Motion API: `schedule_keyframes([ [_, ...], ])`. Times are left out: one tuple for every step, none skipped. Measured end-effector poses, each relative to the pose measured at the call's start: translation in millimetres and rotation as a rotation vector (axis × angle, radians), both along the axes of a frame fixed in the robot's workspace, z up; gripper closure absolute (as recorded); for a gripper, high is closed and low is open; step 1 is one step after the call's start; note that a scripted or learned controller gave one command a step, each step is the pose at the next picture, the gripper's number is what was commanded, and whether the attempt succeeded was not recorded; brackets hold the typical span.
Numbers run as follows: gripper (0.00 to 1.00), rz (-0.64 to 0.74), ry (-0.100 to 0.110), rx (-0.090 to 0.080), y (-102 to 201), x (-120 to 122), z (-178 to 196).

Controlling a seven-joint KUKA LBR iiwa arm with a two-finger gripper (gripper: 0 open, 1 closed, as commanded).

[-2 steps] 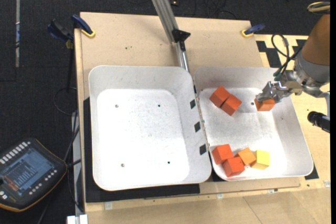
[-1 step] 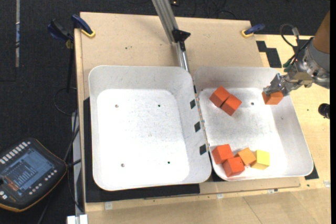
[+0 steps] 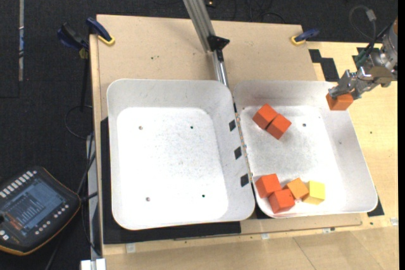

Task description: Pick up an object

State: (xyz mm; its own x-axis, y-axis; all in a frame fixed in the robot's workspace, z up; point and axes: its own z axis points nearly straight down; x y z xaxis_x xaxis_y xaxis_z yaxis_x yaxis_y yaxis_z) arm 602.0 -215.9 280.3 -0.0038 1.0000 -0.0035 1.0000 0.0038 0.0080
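- The pincer (image 3: pixel 347 89) hangs at the right bin's (image 3: pixel 351 136) upper right corner, closed around an orange block (image 3: pixel 340 100) that shows between and below its fingers, lifted clear of the bin floor as far as the slanted view allows.
- The pick looks all but made; the step in hand is carrying the block away steadily.
- To do it well: rise straight, keep the squeeze even, and avoid a quick swing, since the block appears held near its top and could slip.
- Left in the right bin: two orange blocks (image 3: pixel 271 121) touching each other near the top, and a cluster by the lower edge of two red-orange blocks (image 3: pixel 274 192), an orange cube (image 3: pixel 297 188) and a yellow cube (image 3: pixel 316 191).
- The left bin (image 3: pixel 168 152) sits just beside it on the surface (image 3: pixel 158 41).
- Hard to tell: how deep the block sits in the grip, and its true height above the bin rim. Most of the arm is cut off at the right edge.
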Motion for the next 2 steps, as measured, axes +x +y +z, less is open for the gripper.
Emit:
schedule_keyframes([
  [1.00,0.004,0.008,0.005,54,-7,5],
  [1.00,0.003,0.010,0.004,100,-16,5],
])
